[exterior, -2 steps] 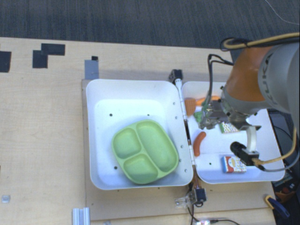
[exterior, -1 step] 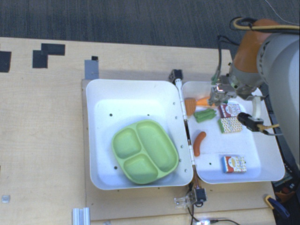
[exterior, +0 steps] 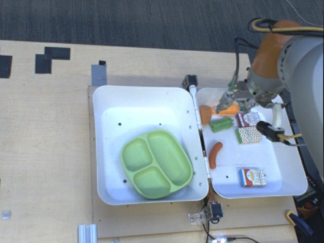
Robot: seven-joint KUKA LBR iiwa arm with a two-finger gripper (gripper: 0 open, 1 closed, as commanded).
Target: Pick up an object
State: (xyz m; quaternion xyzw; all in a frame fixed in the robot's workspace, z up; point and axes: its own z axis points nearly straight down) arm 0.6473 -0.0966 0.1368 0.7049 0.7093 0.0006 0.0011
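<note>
— End effector (exterior: 234,101) hovering over the orange carrot (exterior: 230,109) at the right bin's (exterior: 283,186) far edge; grip state impossible to tell.

— Reaching step, seemingly; next needing descent and closing around it.

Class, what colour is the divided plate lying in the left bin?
Light green; the divided plate shows best in the camera view.

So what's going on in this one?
A grey arm with an orange band reaches in from the right, and its gripper is down in the right bin, right at an orange carrot-like piece beside a green toy vegetable. A firm grasp isn't visible. A sausage and small packets lie nearby; the left bin holds a green divided plate.
</note>
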